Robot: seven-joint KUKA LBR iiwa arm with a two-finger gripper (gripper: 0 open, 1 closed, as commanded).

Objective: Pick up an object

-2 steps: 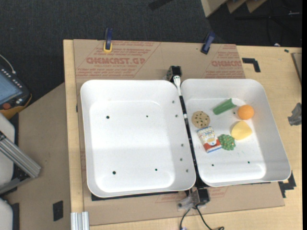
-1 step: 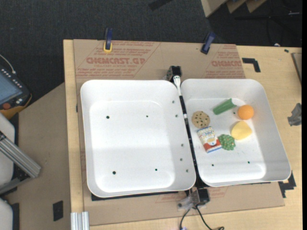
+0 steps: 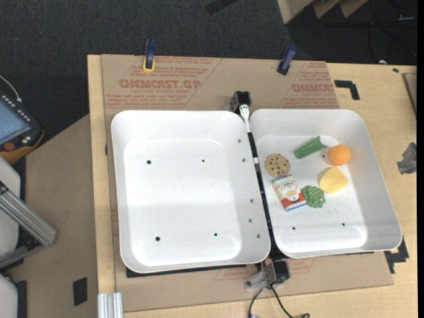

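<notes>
Altogether six objects in right bin — one each.

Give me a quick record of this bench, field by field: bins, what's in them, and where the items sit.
left bin: white, shallow
right bin: white, holds five items
cookie: near the divider
green stick: toward the back, tilted
orange ball: right of the stick
yellow piece: below the ball
small carton: touching a green broccoli piece
</notes>
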